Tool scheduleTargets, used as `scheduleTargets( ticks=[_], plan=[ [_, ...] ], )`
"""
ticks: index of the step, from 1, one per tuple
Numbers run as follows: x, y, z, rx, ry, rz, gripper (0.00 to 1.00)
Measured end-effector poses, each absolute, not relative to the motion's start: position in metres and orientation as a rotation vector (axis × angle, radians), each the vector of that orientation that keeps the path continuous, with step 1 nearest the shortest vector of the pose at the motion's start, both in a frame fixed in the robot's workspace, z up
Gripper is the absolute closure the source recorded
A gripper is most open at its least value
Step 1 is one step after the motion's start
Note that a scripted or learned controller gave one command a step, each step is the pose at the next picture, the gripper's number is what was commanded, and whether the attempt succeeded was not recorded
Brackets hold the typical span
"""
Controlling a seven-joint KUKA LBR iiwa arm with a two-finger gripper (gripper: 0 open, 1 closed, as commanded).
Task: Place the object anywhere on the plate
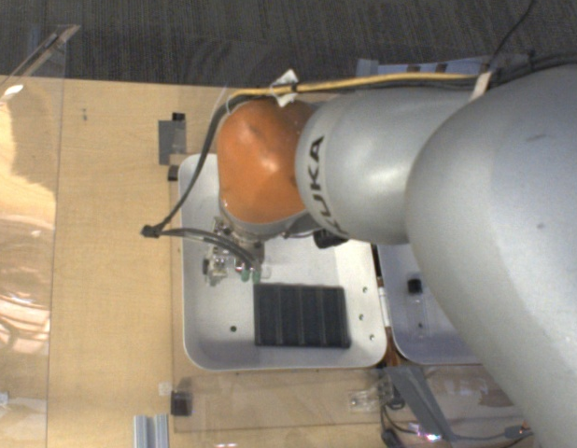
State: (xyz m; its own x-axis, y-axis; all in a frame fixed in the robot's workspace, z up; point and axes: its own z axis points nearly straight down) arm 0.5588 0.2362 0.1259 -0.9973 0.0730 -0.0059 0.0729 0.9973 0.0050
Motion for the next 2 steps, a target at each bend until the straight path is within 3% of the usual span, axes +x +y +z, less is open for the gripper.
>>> scheduleTargets(
  ticks=[1,2],
  plan=[
    [0.489,0.236,0.253,-0.531,3.086,0.008,1.00],
    [0.548,0.236,0.177,-0.691,3.058,0.006,1.00]
  ],
)
